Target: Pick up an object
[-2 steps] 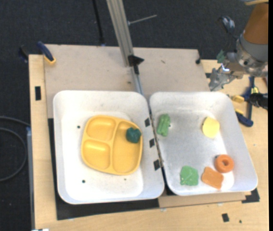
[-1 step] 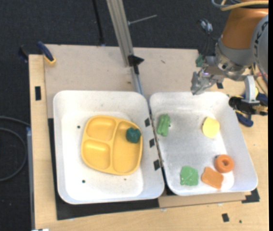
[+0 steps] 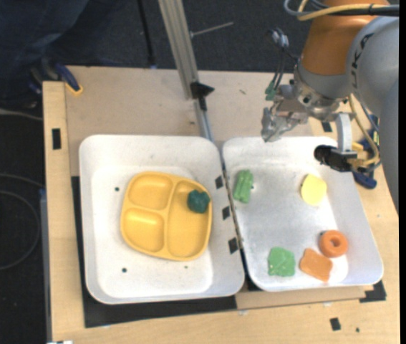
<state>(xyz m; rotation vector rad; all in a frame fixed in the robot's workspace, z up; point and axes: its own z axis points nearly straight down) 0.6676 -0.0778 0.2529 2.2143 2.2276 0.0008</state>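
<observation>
Two shallow white bins sit side by side: the left bin holds one yellow divided tray with one dark green lump on its right compartment. The right bin holds five loose objects: one long green piece near its left wall, one green chunk, one orange block, one orange ring, and one yellow round piece. The gripper hangs over the right bin's far left corner, holding nothing; how far its fingers are parted cannot be told.
</observation>
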